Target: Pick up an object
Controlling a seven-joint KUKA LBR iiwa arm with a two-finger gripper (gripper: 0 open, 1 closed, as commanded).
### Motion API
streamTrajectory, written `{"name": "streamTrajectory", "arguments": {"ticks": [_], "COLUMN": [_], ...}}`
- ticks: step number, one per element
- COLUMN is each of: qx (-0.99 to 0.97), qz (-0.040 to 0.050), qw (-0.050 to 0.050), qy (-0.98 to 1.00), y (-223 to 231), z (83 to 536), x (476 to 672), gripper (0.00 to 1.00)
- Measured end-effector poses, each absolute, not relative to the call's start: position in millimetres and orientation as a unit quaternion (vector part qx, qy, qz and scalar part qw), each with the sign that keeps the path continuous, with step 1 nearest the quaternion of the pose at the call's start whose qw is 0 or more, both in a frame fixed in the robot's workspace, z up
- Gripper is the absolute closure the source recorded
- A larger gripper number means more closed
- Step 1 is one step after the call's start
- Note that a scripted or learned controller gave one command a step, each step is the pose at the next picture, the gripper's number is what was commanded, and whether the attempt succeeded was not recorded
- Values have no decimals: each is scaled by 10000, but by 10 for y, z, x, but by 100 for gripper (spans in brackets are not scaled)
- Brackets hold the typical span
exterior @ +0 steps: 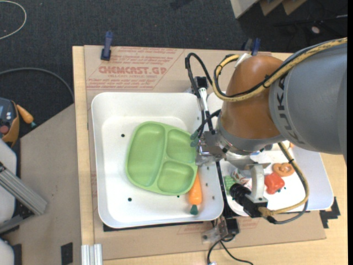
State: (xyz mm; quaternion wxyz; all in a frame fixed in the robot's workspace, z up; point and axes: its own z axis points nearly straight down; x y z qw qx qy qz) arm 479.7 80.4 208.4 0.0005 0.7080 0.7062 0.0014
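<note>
Brown board [132, 65] tops the bench, red print across its far part, a blue clamp [106, 40] on its far edge. Dark carpet [83, 10] beyond, with a thin pale cable [14, 15] looped on it.

Green plate [157, 159], three compartments, lies flat in the left bin [105, 148], toward that bin's right half. Toy carrot [196, 192] lies just beside the plate's near-right edge, seemingly touching it, leaf end toward the bin's near wall. A few small dark specks on the bin floor, left of the plate.

Arm [309, 104] comes in from the right of the plate; its orange band [251, 98] sits above the divide between the bins. Gripper [203, 148] is low at the plate's right rim, mostly under the wrist. Contact with the rim: cannot tell. Claw spread or closed: cannot tell, the wrist covers it.

Right bin [320, 195], right of the plate, is largely hidden by the arm. Showing past it: a red toy [274, 184] and an orange ring-like piece [284, 169], kind unclear. Metal rail [22, 195] far left of the plate, cut by the frame.
</note>
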Motion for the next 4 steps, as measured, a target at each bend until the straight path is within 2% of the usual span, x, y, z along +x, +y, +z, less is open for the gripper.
{"name": "streamTrajectory", "arguments": {"ticks": [1, 2, 4], "qx": [7063, 7068, 7064], "qz": [90, 11, 22], "qw": [57, 12, 31], "qy": [7078, 7074, 7078], "y": [788, 792, 800], "z": [3938, 3947, 4151], "x": [4812, 4800, 4812], "gripper": [100, 100, 100]}}
